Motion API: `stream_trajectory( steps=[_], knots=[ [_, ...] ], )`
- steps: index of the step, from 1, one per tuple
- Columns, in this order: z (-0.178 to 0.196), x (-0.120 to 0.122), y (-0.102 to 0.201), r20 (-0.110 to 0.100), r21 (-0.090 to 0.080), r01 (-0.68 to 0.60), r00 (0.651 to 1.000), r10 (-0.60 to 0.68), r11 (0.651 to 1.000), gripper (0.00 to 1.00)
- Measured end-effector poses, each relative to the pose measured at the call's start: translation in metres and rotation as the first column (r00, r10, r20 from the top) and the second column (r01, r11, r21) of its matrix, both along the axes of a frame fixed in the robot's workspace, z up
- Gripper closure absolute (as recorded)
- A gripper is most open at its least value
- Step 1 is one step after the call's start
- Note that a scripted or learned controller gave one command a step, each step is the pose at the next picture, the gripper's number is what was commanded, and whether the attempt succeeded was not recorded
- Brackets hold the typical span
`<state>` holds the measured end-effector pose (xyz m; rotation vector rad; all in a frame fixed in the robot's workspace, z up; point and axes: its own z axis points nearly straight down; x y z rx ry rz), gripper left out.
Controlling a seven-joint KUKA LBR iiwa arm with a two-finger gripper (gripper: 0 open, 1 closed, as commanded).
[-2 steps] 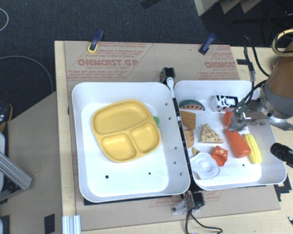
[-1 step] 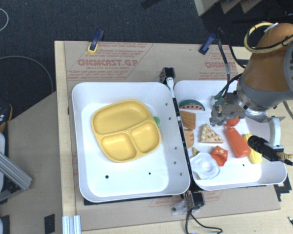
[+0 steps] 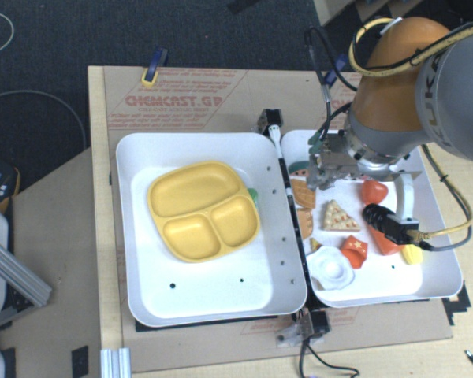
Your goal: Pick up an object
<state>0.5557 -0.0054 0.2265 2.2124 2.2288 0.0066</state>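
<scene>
My gripper (image 3: 322,175) hangs low over the far left part of the right bin (image 3: 437,278), just above a tan bread-like piece (image 3: 303,194) at the bin's left wall. A pizza slice (image 3: 339,217) lies just right of it in the middle. A red strawberry-like piece (image 3: 374,190) sits to the right, a red pepper piece (image 3: 355,249) lies nearer the front, and a fried egg (image 3: 332,268) rests at the front left. The wrist body hides the fingers.
The left bin (image 3: 213,290) holds a yellow three-compartment tray (image 3: 202,209), with a small green thing (image 3: 253,197) peeking out at its right edge. An orange piece (image 3: 305,224) lies along the right bin's left wall. A yellow piece (image 3: 411,253) lies at the right.
</scene>
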Motion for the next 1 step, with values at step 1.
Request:
stream_trajectory(
  steps=[1],
  knots=[
    [-0.0014, 0.0045, 0.0037, -0.001, -0.003, 0.006, 1.000, -0.006, 1.000, 1.00]
  ],
)
